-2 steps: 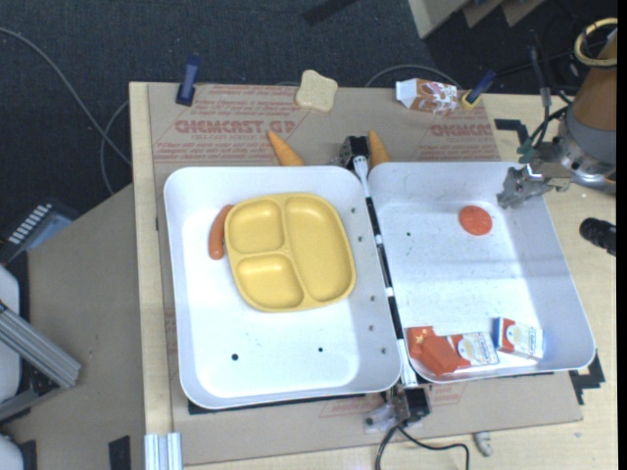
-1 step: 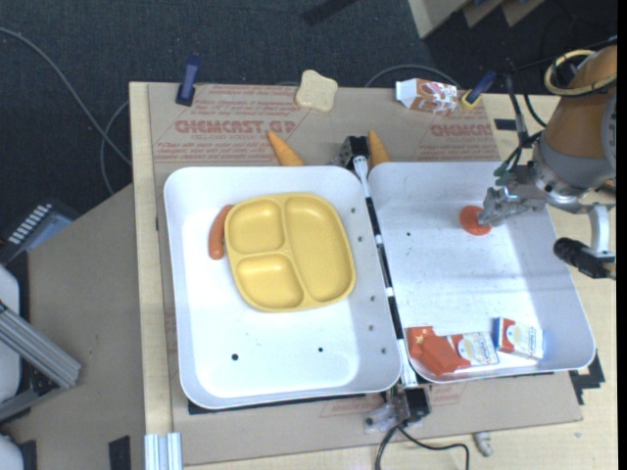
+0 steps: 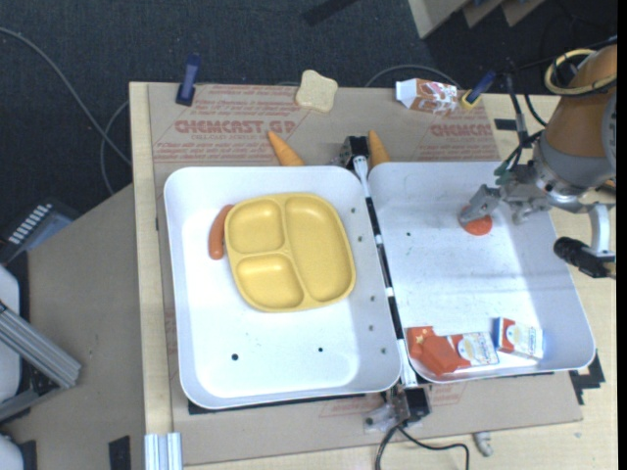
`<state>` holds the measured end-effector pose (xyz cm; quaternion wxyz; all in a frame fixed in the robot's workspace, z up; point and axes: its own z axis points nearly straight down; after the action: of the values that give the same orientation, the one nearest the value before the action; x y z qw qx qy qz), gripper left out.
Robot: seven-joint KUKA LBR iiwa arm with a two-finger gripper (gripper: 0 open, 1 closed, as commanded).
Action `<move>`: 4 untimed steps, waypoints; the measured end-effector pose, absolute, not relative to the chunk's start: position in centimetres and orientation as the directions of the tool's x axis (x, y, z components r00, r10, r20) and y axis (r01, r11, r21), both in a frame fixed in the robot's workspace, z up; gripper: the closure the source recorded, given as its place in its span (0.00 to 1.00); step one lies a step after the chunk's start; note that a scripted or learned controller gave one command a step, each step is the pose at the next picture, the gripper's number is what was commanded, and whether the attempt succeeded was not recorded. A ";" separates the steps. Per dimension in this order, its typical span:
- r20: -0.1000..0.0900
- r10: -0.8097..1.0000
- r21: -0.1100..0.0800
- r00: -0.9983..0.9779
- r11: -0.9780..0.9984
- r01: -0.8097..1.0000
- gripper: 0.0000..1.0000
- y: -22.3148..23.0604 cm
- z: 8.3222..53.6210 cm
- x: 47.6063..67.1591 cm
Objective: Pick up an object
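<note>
I see the gripper (image 3: 487,211) low over the right bin (image 3: 441,272), toward 1 o'clock of that bin's floor, with the arm (image 3: 578,130) coming in from 3 o'clock. A small red-orange round object (image 3: 477,226), maybe a tomato, sits right at the fingertips, just toward 7 o'clock of them; I cannot tell whether the fingers are apart or together, or whether they touch it. At 6 o'clock in the same bin lie 2 cartons: an orange-and-white one (image 3: 451,350) and a blue-and-white one (image 3: 516,339) beside it at its 3 o'clock. The left bin (image 3: 196,360) holds a yellow 3-compartment plate (image 3: 289,251), with a hot dog sausage (image 3: 217,233) touching its rim at 9 o'clock.
</note>
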<state>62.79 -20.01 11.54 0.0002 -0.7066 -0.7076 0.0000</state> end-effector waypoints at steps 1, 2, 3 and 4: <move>-0.001 1.000 0.002 -0.001 0.001 1.000 0.00 -19.0 8.4 64.8; -0.004 1.000 0.007 -0.002 0.002 1.000 1.00 -19.0 9.6 64.9; 0.000 1.000 -0.001 0.001 -0.001 1.000 1.00 -19.8 9.9 61.4; -0.002 1.000 0.003 0.001 -0.001 1.000 1.00 -21.9 15.1 60.0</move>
<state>60.00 -21.85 15.10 -0.0021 -0.7074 -0.7068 -0.0003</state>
